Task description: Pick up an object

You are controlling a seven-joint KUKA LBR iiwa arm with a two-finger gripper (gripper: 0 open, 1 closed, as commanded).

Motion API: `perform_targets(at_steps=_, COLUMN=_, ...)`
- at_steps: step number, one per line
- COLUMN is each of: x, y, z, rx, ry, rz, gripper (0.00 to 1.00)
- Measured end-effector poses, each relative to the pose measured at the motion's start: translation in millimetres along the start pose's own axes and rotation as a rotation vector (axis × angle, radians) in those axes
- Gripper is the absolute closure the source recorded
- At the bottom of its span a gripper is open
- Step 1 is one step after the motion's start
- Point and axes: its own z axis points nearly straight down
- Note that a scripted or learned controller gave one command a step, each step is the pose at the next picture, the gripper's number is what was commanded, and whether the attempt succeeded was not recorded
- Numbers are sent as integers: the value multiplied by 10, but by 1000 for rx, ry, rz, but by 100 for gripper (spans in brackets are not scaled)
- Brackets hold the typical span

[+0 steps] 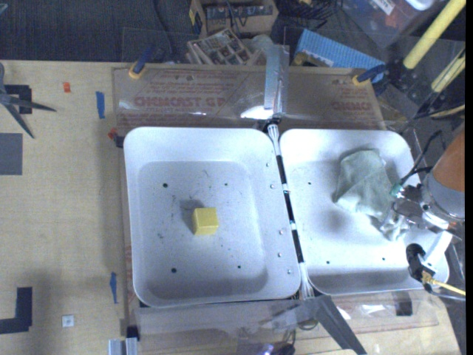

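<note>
Hovering at the right bin's (295, 198) right edge rn, the gripper (392, 224) is sitting just beside the cloth (362, 180). Can't tell the state of the fingers tbh, too blurry. Cloth is lying crumpled in that bin, looking soft, light & floppy, so I'd be pinching a raised fold. Yellow block (205, 220) in the left bin (140, 198) is looking stiff, prob easier across its flat sides.

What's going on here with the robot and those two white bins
A robot arm reaches in from the right, its gripper low over the right bin, at the edge of a crumpled pale cloth. Nothing is lifted yet. A small yellow block sits alone in the left bin.
</note>
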Motion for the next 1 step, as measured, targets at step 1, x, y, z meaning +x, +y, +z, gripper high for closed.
perform_targets(at_steps=1, x=40, y=-297, z=58, rx=-3, ry=-12, rz=137, gripper=100)
